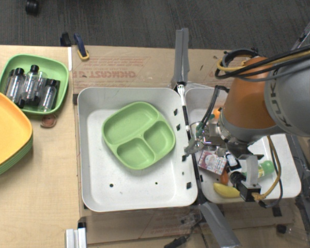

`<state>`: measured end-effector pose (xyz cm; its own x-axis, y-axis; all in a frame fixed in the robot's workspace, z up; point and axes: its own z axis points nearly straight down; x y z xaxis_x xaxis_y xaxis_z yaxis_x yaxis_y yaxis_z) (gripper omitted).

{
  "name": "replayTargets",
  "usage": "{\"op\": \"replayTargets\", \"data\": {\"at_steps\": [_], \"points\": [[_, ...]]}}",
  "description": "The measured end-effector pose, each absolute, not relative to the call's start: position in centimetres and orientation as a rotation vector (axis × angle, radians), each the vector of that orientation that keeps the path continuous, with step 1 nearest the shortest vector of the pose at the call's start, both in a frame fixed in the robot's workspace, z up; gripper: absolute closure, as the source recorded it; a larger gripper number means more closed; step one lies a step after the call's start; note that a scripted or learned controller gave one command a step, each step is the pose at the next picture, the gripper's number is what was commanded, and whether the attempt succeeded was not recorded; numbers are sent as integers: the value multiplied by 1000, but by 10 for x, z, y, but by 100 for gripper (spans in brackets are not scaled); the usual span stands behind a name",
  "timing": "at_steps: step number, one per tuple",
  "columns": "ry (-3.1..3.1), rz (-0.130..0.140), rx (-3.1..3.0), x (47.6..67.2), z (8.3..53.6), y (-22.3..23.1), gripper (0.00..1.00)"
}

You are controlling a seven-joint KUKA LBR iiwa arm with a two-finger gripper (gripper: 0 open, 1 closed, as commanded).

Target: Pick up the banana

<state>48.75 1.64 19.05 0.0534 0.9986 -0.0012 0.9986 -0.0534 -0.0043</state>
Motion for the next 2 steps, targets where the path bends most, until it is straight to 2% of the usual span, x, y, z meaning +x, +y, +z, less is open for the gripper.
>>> {"op": "replayTargets", "data": {"at_steps": [1, 2], "points": [[-2377, 7, -2053, 521, 185, 162, 0], [-2544, 9, -1840, 487, 94, 211, 0]]}}
